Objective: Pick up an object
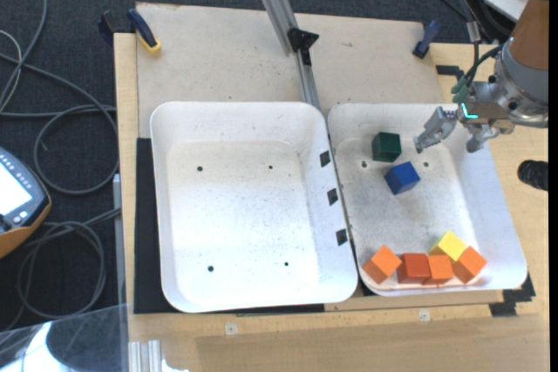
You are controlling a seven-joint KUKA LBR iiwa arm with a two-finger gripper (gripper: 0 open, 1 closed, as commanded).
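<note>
gripper (pixel 453 131): fingers spread, nothing in them, hanging just right of the green cube (pixel 386 145)
blue cube (pixel 402 178): just below the green cube, untouched
progress: nothing's picked yet, whole grab still to do

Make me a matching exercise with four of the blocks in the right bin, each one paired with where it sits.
Things:
1. green block
2. blue block
3. yellow block
4. leftmost orange block

Places:
A. at the left end of the front row
B. nearest the pincer, at the back
C. just in front of the green one
D. behind the front row, toward its right

Pairs: 1-B, 2-C, 3-D, 4-A
</note>
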